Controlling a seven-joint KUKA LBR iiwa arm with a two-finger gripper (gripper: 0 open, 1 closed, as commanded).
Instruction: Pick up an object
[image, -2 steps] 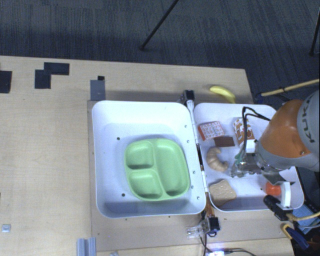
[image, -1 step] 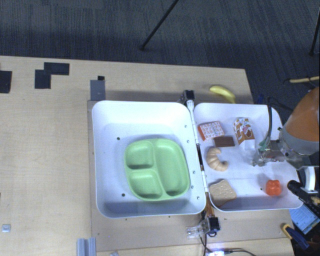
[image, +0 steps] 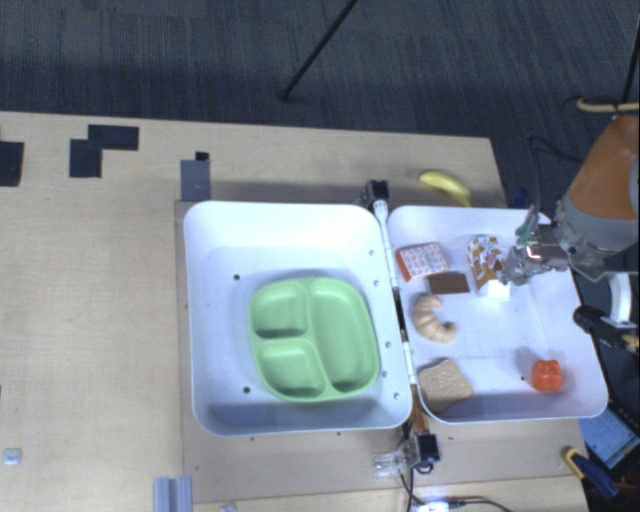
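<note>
Bread (image: 445, 381) sits at the near edge of the right bin (image: 590, 395) with a croissant (image: 434, 318) and tomato (image: 547, 375), and the gripper (image: 521, 262) hangs right beside the snack packet (image: 484, 260), likely its target, though honestly its grip is impossible to read.

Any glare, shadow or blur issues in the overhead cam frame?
Camera view: soft overall, small items lack fine detail; a bright glare patch on the right bin floor beside the pincer; shading along the left bin near wall; the green tray reads evenly lit; the arm looks blurred.
</note>
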